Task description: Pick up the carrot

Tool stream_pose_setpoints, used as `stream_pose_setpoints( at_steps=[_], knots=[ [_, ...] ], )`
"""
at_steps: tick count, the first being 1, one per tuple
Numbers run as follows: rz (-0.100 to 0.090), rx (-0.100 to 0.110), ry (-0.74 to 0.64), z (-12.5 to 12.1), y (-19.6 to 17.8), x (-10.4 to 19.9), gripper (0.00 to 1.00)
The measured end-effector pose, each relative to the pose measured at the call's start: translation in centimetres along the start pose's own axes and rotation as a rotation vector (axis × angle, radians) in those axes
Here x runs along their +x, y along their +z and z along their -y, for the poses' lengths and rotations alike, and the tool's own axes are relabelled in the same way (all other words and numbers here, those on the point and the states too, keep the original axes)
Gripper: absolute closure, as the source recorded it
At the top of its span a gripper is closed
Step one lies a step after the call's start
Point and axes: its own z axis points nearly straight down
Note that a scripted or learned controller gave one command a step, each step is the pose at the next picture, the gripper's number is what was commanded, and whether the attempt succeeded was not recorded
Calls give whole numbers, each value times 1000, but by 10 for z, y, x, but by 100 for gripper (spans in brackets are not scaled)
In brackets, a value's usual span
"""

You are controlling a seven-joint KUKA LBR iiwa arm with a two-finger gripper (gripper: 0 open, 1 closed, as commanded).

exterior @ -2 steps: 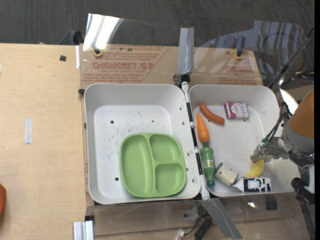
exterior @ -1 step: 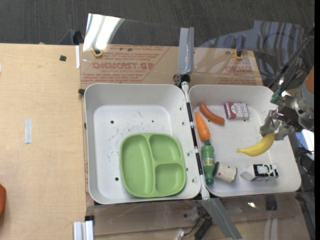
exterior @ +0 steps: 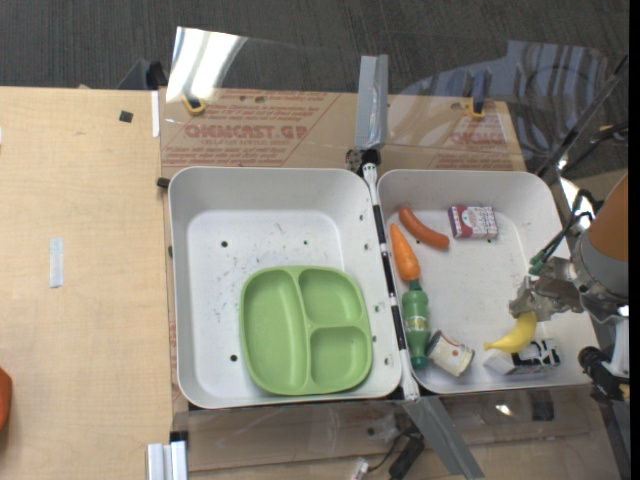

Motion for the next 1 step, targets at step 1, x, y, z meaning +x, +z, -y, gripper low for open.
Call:
stream_pose_setpoints(
  at_steps=[1],
  knots=[
    [3,0,194,31,-80,160,100]
  ],
)
